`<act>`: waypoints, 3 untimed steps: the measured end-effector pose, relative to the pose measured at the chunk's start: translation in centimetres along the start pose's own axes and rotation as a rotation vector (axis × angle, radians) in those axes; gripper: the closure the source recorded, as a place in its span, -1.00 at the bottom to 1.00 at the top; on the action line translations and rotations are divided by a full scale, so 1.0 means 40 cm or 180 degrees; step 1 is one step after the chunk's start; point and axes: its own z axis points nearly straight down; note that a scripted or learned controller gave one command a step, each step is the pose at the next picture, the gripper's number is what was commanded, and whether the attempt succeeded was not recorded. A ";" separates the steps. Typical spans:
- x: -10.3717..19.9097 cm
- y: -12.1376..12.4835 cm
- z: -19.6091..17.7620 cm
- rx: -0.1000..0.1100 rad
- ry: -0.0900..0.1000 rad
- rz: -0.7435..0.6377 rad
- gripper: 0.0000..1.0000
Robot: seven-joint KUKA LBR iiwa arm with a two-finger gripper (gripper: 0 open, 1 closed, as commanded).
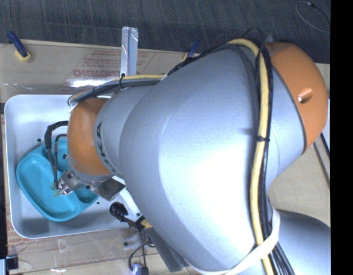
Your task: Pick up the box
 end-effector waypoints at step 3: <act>-0.009 -0.010 -0.061 0.0051 0.0000 -0.0020 1.00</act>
